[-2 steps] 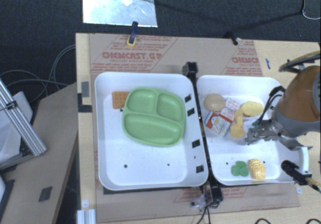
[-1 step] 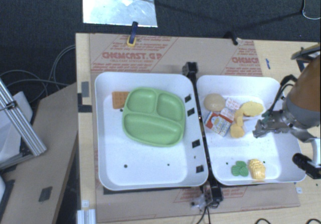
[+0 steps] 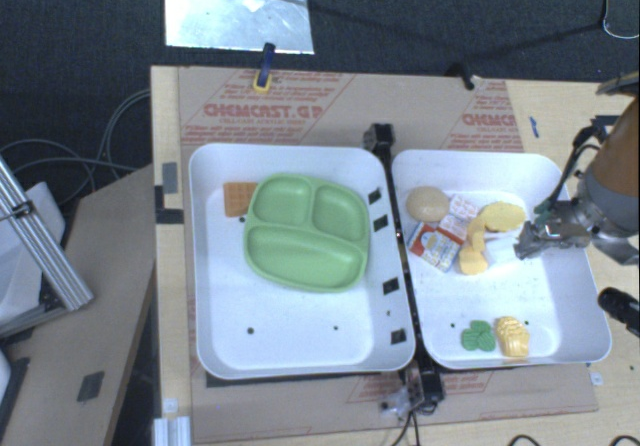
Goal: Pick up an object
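Observation:
The right bin (image 3: 575,329) holds a beige round piece (image 3: 428,202), a red and white packet (image 3: 437,241), a white wrapper (image 3: 465,208), a yellow banana-like piece (image 3: 474,243) and a yellow lump (image 3: 504,215). Near its front lie a green item (image 3: 478,337) and a yellow corn piece (image 3: 513,336). My gripper (image 3: 528,242) hangs over the right side of this bin, just right of the yellow pieces and low over the floor. Nothing shows in its grasp.
The left bin (image 3: 215,324) carries a green divided plate (image 3: 305,232) and an orange cracker (image 3: 237,198) at its back left. A black divider (image 3: 392,234) runs between the bins. The arm's grey body (image 3: 610,204) overhangs the right bin's right wall.

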Robot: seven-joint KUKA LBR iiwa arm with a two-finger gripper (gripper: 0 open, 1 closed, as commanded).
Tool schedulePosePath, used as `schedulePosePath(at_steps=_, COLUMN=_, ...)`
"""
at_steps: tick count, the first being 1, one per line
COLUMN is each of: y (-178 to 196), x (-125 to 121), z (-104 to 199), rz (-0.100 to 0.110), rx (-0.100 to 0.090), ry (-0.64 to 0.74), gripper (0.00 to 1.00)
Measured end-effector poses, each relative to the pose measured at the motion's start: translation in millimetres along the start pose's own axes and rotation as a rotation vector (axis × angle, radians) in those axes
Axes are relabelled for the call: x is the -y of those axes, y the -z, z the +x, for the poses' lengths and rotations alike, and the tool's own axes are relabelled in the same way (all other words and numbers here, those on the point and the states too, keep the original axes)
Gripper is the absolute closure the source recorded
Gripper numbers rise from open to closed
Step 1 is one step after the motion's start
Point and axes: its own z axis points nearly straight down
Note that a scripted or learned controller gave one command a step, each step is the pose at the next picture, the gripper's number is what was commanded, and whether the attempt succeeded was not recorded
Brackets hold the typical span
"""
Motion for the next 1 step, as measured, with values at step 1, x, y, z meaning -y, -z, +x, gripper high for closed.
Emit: schedulePosePath(at_steps=1, y=24.1, x=-1.7, z=-0.2, rz=0.001, rx=0.000, ry=0.000, gripper=1.00)
